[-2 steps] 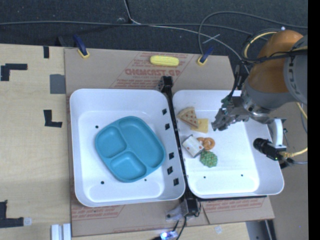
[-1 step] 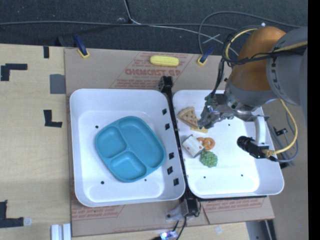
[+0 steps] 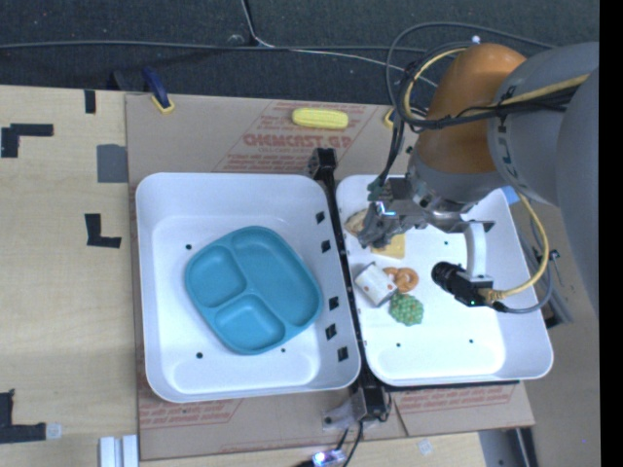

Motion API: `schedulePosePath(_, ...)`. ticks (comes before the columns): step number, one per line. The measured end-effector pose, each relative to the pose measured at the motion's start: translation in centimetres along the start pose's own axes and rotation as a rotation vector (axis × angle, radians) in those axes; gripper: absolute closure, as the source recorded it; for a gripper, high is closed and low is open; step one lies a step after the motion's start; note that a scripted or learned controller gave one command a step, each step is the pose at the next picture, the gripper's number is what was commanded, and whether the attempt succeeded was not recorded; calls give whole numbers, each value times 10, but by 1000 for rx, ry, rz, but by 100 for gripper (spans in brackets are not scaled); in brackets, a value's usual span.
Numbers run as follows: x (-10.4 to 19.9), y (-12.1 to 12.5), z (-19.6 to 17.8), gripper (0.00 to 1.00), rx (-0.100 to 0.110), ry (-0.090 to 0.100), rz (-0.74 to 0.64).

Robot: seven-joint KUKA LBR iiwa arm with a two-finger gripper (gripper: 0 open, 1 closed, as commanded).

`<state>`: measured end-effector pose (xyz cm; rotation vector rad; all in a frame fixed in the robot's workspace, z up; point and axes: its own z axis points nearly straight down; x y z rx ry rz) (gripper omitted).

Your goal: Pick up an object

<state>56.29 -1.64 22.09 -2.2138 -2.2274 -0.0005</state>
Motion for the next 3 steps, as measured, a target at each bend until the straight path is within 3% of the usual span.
schedulePosePath(2, 116, -7, -15, 100, 1, 0, -1)
schedulePosePath(3, 113, -7, -15, 0, 2, -2, 3)
